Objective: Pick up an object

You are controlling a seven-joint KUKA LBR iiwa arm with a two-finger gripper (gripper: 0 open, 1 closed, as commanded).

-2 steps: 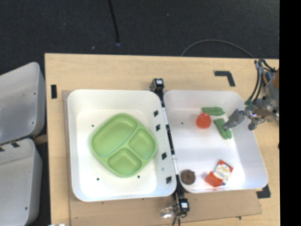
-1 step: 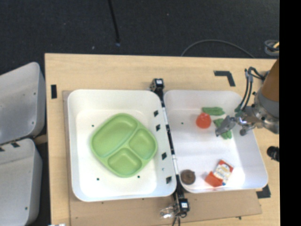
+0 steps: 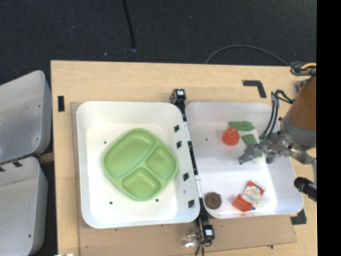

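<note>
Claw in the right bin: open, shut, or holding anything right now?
Claw: cannot be told; it sits low in the right bin, beside the green piece, with nothing visibly gripped.

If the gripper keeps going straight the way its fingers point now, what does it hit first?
Most likely bare floor of the right bin. The gripper points left and down, passing just below the green piece and red ball; depth is unclear, so it may graze them.

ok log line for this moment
tool over right white bin | beside green pieces, red ball | nothing seen held
</note>
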